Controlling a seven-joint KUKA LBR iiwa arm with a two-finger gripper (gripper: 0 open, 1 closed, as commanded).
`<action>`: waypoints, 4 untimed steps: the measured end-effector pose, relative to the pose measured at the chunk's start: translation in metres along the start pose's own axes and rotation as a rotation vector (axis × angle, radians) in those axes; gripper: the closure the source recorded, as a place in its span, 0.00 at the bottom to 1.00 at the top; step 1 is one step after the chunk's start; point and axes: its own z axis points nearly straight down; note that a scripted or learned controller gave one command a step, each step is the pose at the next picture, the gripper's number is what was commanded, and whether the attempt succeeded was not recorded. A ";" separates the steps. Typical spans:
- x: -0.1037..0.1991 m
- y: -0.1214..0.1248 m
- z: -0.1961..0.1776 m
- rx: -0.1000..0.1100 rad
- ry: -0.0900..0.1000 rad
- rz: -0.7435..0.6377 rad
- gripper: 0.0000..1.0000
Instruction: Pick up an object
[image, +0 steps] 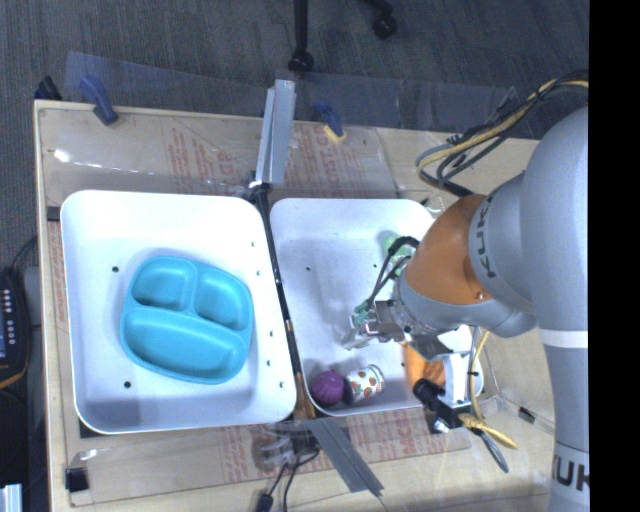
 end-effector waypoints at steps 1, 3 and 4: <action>0.000 0.000 0.000 0.000 0.000 0.000 0.00; 0.030 0.023 0.000 0.001 0.001 -0.002 0.00; 0.053 -0.020 -0.003 -0.011 -0.015 0.008 0.00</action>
